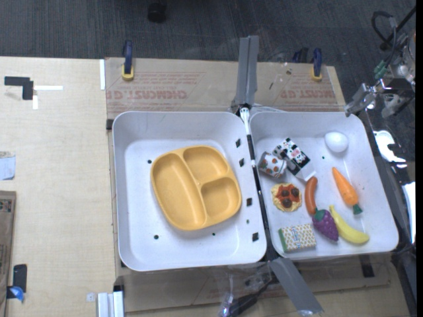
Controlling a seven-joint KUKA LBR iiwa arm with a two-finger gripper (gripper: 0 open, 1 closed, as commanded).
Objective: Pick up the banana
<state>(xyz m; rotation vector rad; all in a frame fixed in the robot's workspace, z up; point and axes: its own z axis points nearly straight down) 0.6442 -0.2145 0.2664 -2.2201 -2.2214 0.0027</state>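
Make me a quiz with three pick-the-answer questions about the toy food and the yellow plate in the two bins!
1. Where is the banana?
A. on the yellow plate
B. in the right bin, near its front right corner
C. on the cardboard behind the bins

2. How many sections does the yellow plate have?
A. two
B. three
C. five

3. What touches the banana?
A. the purple grapes lie against it
B. the white egg sits on it
C. the carrot lies across it

Answers:
1. B, it lies in the right bin by the front right corner.
2. B, ridges split the plate into three hollows.
3. A, the grapes lie against its left side, while egg and carrot lie apart.
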